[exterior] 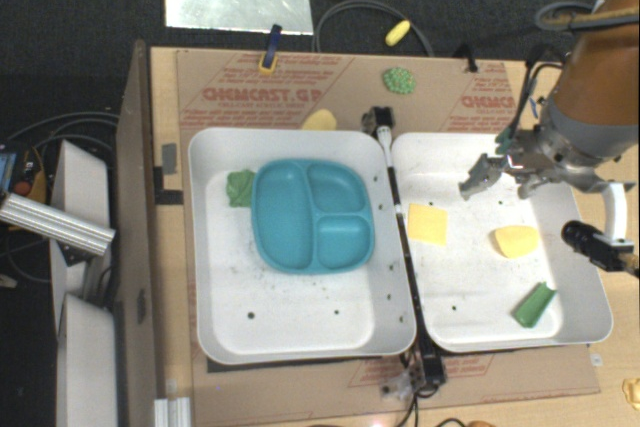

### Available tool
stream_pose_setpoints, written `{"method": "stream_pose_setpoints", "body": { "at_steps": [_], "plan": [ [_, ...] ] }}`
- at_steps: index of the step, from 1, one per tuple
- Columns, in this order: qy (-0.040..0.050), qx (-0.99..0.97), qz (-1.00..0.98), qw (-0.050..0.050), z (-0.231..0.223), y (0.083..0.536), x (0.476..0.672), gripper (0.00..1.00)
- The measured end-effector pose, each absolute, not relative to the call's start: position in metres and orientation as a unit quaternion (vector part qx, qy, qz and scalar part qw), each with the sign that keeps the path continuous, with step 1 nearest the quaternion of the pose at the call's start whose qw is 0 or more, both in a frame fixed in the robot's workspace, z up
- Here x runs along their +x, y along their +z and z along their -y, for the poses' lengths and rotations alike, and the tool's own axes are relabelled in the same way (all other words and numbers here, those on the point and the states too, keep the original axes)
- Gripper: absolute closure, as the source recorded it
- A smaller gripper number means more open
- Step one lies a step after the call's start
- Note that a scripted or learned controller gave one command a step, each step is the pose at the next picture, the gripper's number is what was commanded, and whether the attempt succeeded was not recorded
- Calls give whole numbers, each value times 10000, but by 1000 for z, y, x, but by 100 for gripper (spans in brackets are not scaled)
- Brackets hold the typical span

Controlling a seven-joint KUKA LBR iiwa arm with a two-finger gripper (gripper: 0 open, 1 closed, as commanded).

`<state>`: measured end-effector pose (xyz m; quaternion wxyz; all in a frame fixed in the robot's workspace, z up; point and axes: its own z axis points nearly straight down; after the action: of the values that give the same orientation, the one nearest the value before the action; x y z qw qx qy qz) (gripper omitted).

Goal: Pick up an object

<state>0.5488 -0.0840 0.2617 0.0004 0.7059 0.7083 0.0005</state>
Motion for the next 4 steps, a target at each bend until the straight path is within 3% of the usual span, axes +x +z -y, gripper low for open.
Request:
{"method": "stream_pose_setpoints", "body": {
  "at_steps": [1,2,3,4],
  "plan": [
    [2,7083,-7060,20,149,261,542,0],
    [-20,7081,-7062,-15,198,133,549,0],
    [-3,7071,-7072,-4,205,107,545,0],
    [-8,7076,-7066,-19,207,83,484,0]
  ]
}}
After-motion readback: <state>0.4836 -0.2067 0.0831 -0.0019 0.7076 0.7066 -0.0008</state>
